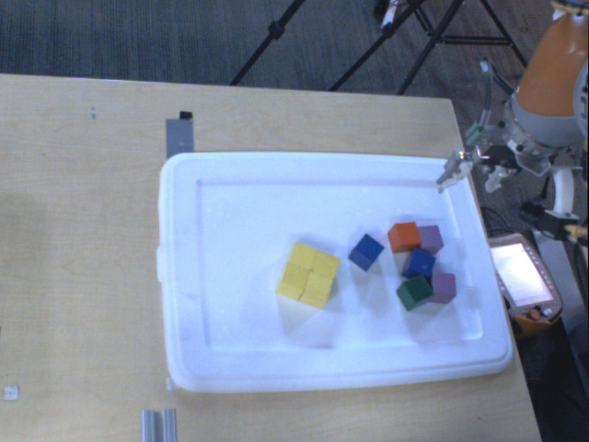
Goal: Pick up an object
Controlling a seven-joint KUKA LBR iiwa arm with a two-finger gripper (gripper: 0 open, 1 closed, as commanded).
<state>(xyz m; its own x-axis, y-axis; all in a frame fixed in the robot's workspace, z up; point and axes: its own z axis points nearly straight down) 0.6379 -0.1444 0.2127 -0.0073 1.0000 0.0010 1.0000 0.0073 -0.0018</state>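
**Tool parked at the bin's far right corner; blocks lie untouched inside**

We find one white bin [184, 274] resting on the pale wooden worktop [74, 247]. The arm [552, 81], grey with an orange band, enters from the right and stops above the bin's far right corner. Its tool [453, 173] sits just over the rim there. We cannot tell whether the tool is parted or closed; it is too small and partly hidden against the arm's fittings. We see nothing between its tips.

The objects lie on the bin floor, well apart from the tool. A yellow block cluster [309, 273], built of four small cubes, sits near the middle. A lone blue cube [366, 250] stands just to its right, apart from it. Farther right we note a tight group: an orange cube [403, 237], a purple cube [430, 238] touching it, a second blue cube [420, 262] below them, a green cube [414, 292] and another purple cube [444, 286] beside it.

A grey bracket [179, 134] lies on the worktop beyond the bin's far left corner.
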